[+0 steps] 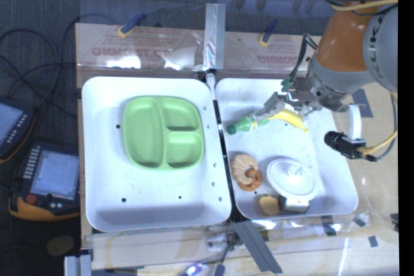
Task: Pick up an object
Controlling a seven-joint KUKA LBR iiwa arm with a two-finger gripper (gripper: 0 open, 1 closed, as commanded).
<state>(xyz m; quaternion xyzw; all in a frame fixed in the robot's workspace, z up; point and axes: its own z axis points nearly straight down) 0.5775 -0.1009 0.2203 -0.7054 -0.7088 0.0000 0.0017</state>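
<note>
While the gripper (277, 106) hangs low in the right bin (336, 197), its grip cannot be told.
A banana (289, 118) and green bottle (242, 124) lie just beside it.

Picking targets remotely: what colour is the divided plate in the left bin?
Light green; the divided plate shows clearly in the camera view.

The tool (279, 102) sits low over the right bin (336, 200), and whether its fingers are spread or closed cannot be made out against the clutter there. It overlaps the yellow banana-shaped object (291, 118), hiding that object's upper end. The arm (352, 42) is cut off by the right edge. A small brown item (269, 205) beside the white lidded dish (292, 178) is too small to identify.
</note>
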